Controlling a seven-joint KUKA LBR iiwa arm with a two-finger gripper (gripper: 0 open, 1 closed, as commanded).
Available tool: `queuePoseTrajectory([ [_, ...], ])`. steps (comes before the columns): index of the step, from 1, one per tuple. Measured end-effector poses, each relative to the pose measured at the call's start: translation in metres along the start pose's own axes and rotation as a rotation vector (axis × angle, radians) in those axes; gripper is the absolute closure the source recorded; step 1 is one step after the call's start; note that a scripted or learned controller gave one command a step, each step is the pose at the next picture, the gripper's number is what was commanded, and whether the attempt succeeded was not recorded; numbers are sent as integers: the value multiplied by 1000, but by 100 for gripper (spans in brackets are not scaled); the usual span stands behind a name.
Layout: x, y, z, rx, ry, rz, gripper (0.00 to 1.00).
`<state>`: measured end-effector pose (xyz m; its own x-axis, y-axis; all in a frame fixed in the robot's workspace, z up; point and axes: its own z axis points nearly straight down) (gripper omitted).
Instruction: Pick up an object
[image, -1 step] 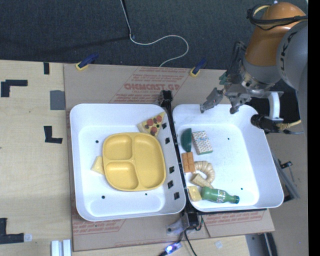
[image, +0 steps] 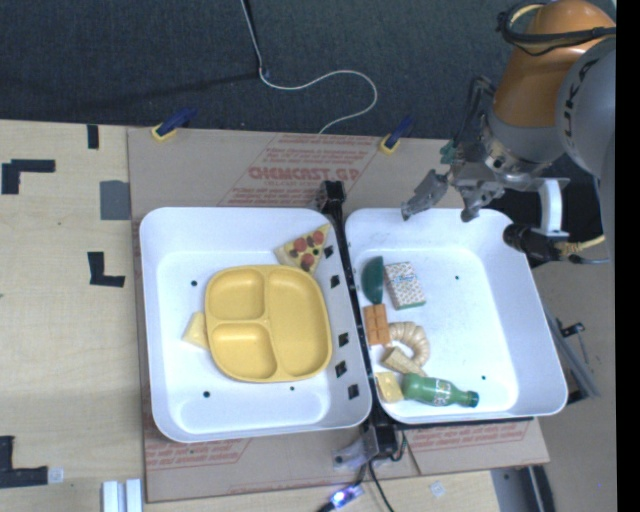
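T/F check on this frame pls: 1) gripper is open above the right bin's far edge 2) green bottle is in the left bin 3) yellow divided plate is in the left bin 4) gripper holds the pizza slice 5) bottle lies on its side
1. True: the gripper hangs open above the right bin at its far edge.
2. False: the green bottle is in the right bin, near corner.
3. True: the yellow divided plate sits in the left bin.
4. False: nothing is between the fingers; the pizza slice lies in the left bin.
5. True.

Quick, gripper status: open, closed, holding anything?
Gripper: open, fingers spread, nothing between them, hovering above the right bin's far rim.
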<state>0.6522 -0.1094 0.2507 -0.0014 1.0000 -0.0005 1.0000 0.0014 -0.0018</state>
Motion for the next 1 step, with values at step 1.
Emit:
queuePoseTrajectory([
  [1,10,-5,54,4,0,0,0],
])
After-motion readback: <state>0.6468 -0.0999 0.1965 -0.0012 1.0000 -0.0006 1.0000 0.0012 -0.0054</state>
